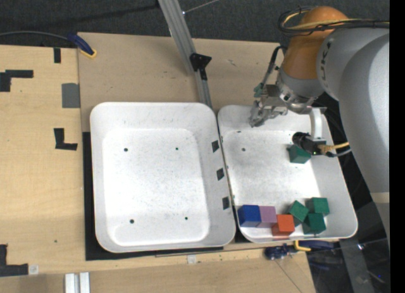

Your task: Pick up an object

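Jaws of the gripper [258, 116] hang over the far rim of the right bin [329, 159], at about 11 o'clock of that bin. Whether they are spread or pressed together I cannot tell, because they look small and blurred against the white wall. Nothing is visible between them, so I judge that they carry nothing.

All objects to pick lie in the right bin. One green block [299, 154] sits alone at about 3 o'clock, near the right wall and just beside a small black part of the arm. The others crowd the near edge, from 6 to 5 o'clock: a blue cube [250, 215], a purple cube [268, 214], an orange cube [285, 223] and some green cubes [314, 214], several of them touching. The left bin [152, 178] is at 9 o'clock from the right one, on the desk [38, 159].

What can go wrong: the jaws are well apart from every block, so closing at this place would catch only air or the rim. In the crowded group, the neighbours may block one finger, and the cube could slip or be pushed aside. The lone green block seems the easier target, in my opinion.
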Tool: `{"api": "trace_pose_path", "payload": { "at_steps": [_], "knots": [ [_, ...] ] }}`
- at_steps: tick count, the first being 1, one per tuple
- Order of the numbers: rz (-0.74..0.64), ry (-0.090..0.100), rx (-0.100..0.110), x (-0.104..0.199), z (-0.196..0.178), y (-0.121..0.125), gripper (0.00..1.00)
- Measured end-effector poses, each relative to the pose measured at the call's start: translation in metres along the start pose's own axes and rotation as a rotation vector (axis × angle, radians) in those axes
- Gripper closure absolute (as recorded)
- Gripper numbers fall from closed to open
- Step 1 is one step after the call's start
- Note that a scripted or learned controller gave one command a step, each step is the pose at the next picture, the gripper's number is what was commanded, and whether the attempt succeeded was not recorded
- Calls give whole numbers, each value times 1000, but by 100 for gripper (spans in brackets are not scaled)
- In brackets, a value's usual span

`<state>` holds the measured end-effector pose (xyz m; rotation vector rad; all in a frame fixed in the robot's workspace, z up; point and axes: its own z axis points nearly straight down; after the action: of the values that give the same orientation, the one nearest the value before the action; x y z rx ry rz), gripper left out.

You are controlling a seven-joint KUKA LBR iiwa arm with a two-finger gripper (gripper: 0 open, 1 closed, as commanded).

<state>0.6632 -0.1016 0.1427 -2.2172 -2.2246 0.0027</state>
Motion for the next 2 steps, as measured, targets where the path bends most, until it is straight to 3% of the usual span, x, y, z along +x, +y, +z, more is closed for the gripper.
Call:
{"api": "trace_pose_path", "payload": {
  "at_steps": [2],
  "knots": [
    [2,0,-9,6,-125,2,100]
  ]
}}
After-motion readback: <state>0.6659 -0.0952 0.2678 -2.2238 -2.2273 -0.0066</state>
